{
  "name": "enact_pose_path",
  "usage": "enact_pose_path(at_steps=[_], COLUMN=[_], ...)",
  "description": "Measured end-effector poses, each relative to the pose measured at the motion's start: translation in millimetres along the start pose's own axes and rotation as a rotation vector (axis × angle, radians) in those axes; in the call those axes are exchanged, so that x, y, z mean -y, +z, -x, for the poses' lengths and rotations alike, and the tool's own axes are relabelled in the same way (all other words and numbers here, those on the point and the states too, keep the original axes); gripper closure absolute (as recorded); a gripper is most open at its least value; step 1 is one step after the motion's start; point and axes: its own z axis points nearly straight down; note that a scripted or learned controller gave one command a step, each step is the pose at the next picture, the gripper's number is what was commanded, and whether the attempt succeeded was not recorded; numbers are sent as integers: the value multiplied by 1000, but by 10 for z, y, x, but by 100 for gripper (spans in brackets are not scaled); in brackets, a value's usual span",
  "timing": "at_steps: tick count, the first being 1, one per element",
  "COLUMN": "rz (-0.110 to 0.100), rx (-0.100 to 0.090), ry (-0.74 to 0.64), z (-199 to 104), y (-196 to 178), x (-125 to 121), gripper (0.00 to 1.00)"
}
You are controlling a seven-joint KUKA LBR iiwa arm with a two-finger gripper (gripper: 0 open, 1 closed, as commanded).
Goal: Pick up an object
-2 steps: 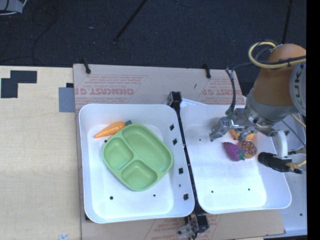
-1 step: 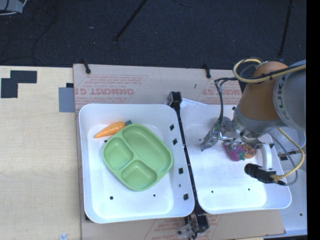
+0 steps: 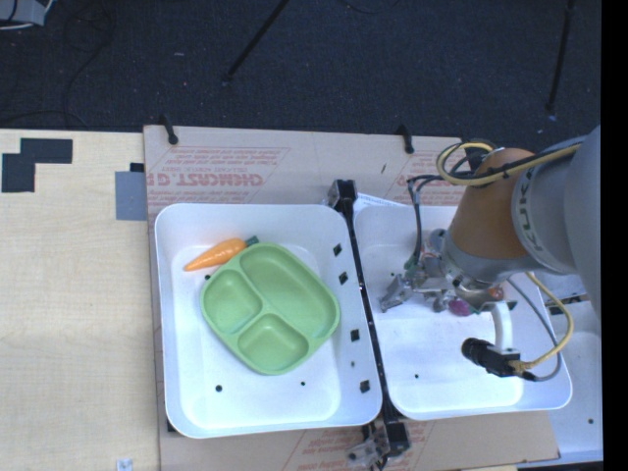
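The grey arm [image 3: 564, 204] reaches in from the right edge of the view, bending down toward the left. An orange band [image 3: 486, 214] wraps it just above the wrist. Yellow and black cables loop over the band and trail below the wrist. The gripper [image 3: 417, 287] hangs low at the arm's left end, pointing left and downward.

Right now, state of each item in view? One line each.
Green divided plate: flat in the left bin, right side up.
Orange carrot: lying on its side in the left bin, against the plate's upper-left rim.
Gripper: low over the right bin; nothing seen between its fingers.
Pink object: in the right bin, partly hidden under the wrist; unclear what it is.
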Motion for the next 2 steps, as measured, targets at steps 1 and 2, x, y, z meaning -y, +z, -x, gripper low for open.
enact_pose_path(at_steps=[1,2], rz=[2,12], rx=[0,2], ry=[6,-1], z=[18,22], y=[-129,-746], x=[-5,-64], gripper=[100,100])
